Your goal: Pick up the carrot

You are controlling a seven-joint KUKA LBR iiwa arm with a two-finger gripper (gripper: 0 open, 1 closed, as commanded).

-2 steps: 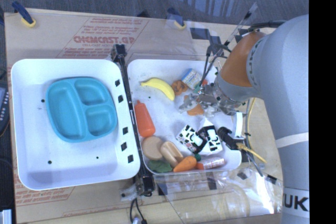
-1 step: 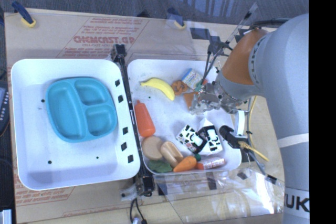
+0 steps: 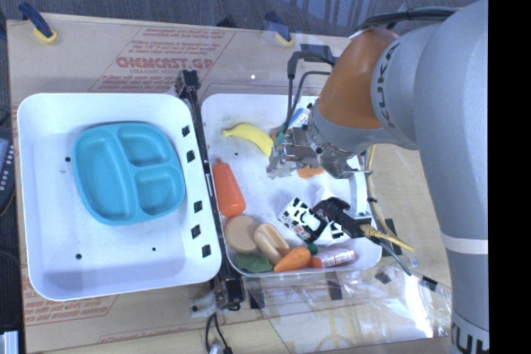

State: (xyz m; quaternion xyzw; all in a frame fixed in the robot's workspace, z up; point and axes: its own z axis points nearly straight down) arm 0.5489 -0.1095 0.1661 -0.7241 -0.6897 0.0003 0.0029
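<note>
Just one carrot (image 3: pixel 292 259), two bins (image 3: pixel 50 278).

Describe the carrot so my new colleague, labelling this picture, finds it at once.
Look in the right bin, at its near edge. The carrot lies there beside the tan bread-like pieces. It is small, orange and tapered with a green tip, unlike the larger orange bottle by the left wall.

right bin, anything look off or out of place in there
Nothing spilled or damaged. The right bin is crowded along its near edge, where the carrot lies wedged among other toys. The gripper sits farther back, beside the banana, well apart from the carrot.
</note>
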